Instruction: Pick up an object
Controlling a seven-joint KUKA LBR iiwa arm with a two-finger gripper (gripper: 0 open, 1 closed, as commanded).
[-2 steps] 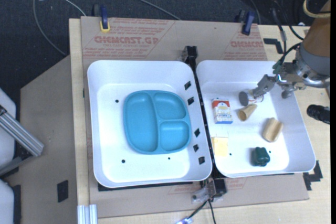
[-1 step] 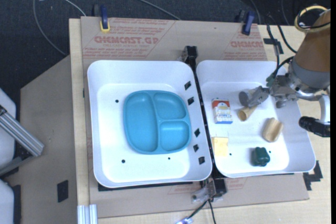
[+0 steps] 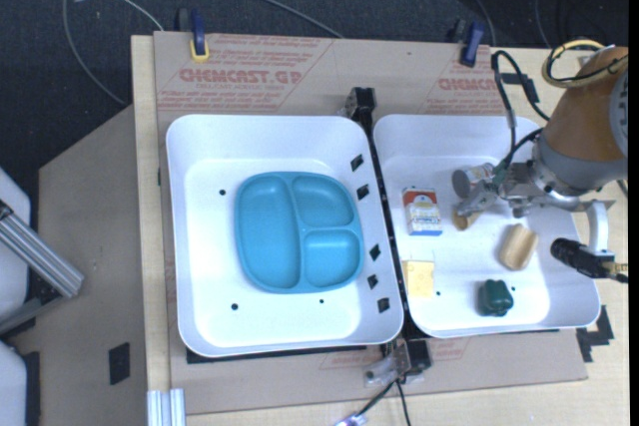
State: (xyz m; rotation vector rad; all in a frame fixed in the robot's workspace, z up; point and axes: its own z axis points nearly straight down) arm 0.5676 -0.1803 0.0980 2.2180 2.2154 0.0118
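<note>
1. Presently, the gripper [image 3: 465,205] hangs over the right bin [image 3: 439,137], just right of the small box [image 3: 423,212] with the red top. Whether it is open or closed cannot be told from this angle; nothing is visibly held.
2. Relative to that box: a tan block [image 3: 516,246] lies to its right and slightly nearer the camera, a dark green object [image 3: 494,297] beyond that toward the bin's near edge, and a yellow card [image 3: 419,277] directly below it.
3. Judgement: the box looks light, stiff and thin; a grasp across its short sides seems best.
4. The tan block appears rigid and easy to pinch across its width.
5. The yellow card lies flat and would likely slip.
6. The blue divided plate [image 3: 298,230] sits in the left bin [image 3: 200,214].
</note>
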